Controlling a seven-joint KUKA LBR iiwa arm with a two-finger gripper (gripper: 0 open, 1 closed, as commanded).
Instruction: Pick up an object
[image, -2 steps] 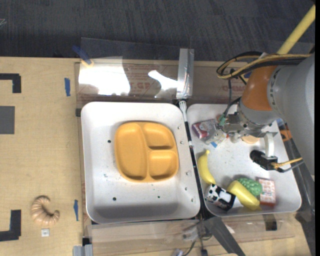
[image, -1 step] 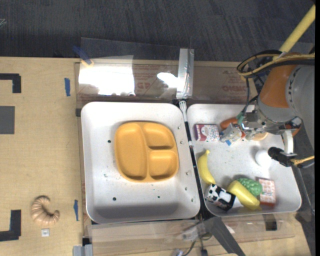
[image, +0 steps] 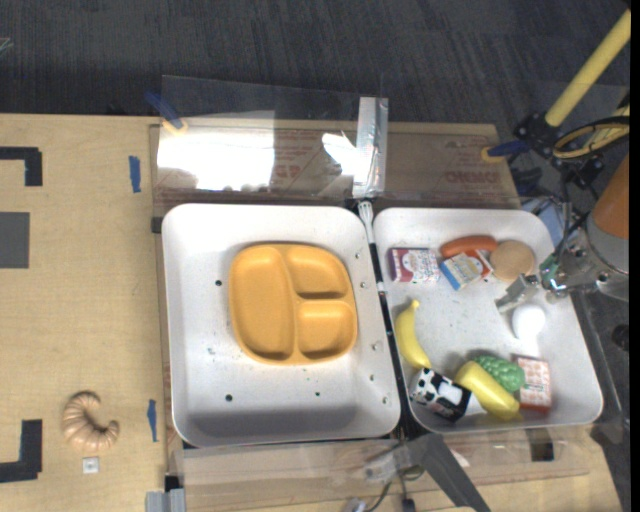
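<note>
Camera view notes, right bin (image: 590, 395). Your claw (image: 528, 288) hangs at 3 o'clock in the bin, just above a white egg-shaped ball (image: 528, 321); I cannot tell how wide it stands or whether it has anything. That ball is the nearest candidate: smooth, round and hard by the look, likely light and slippery, so you should pinch across its middle. Easier picks, I judge: the banana (image: 410, 338) at 9 o'clock, taken across its curve, or the small carton (image: 535, 385) at 5 o'clock, with flat stiff sides.
</note>
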